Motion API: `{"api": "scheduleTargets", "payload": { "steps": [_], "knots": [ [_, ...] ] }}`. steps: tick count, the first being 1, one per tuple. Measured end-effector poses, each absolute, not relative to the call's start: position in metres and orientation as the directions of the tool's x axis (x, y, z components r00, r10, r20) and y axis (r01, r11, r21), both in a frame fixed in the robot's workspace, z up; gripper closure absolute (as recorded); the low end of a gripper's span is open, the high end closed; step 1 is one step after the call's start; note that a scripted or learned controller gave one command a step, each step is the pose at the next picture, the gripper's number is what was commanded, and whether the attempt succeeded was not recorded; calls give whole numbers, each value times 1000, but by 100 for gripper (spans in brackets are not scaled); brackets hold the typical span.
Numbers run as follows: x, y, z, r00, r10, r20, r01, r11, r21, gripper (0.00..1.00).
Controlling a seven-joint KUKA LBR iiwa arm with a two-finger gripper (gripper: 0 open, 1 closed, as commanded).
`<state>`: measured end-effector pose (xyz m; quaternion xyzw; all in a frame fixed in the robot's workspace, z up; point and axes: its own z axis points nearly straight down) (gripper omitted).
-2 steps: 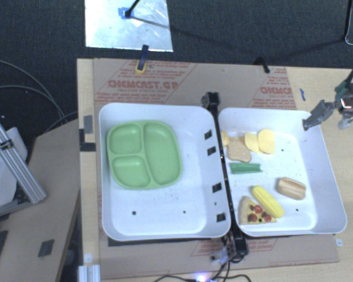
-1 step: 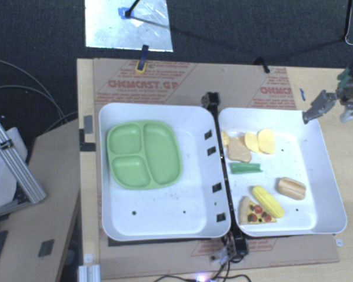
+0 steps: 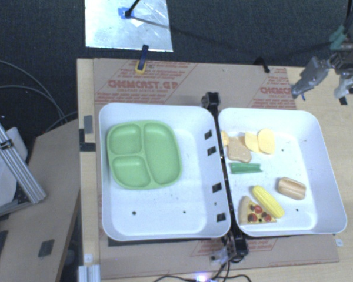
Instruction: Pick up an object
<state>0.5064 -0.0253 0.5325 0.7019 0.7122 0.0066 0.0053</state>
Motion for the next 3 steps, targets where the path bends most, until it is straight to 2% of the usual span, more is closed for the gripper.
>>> {"api": "scheduleTargets", "payload": {
  "steps": [1,2,3],
  "knots": [
    [504,122,535,-20,1000,4,1000,20,4,0],
    [494,177,387,-9,1000,-3,1000,9,-13,0],
    [486,183,427,-6,1000,2,1000,6,4,0]
  ]
}}
